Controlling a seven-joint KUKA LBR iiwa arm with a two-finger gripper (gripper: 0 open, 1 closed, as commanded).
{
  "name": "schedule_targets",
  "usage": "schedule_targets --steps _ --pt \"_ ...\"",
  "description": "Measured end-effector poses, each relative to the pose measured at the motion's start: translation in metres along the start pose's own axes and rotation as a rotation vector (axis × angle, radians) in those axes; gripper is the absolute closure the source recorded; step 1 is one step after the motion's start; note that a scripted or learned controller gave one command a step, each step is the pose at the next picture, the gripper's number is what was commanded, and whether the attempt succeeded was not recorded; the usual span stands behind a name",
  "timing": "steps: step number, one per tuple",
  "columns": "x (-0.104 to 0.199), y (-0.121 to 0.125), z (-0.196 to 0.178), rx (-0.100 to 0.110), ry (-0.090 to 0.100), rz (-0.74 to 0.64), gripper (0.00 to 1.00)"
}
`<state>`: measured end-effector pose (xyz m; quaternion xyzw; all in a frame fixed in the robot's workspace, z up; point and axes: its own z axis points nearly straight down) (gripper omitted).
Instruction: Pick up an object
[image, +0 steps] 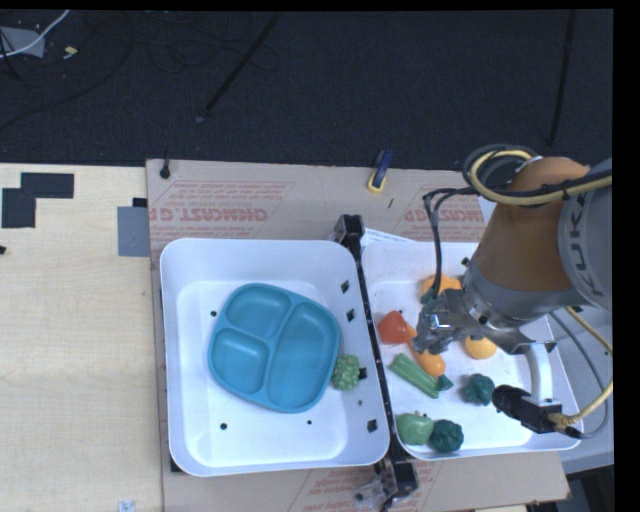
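1. Arm (530, 240) enters from the right of the frame, grey body with the orange band uppermost, wrist angled down and to the left over the right bin (400, 262).
2. Gripper (436, 335) sits low at centre-right of the frame, directly above the cluster of toy food. Fingers: cannot tell whether apart or together; metal parts blur into the items beneath.
3. Items in the right bin: a red-orange piece (397, 326) just left of the gripper; an orange piece (430, 362) just below it, partly covered; a green stick-shaped vegetable (418, 375) lying on a slant near bottom centre of the bin; a dark teal lump (478, 388) to its right; a light green piece (415, 429) and a dark green lump (446, 436) touching at the bin's lower edge; an orange ball (481, 347) under the arm's wrist.
4. Left bin (190, 400), centre of frame: blue divided plate (273, 346), with a small broccoli floret (346, 373) touching its right rim.
5. Writing: cardboard sheet (250, 205) under the bins carries red print, upside down; appears to read "CHEMCRST", uncertain. More red print at bottom, illegible.
6. Surface (70, 350) at left is pale wood.
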<state>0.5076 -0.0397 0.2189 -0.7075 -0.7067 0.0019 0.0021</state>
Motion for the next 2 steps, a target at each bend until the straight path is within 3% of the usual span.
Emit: schedule_targets --steps 2 --pt "0.0067 0.0069 0.0 -0.001 0.001 -0.003 1.0"
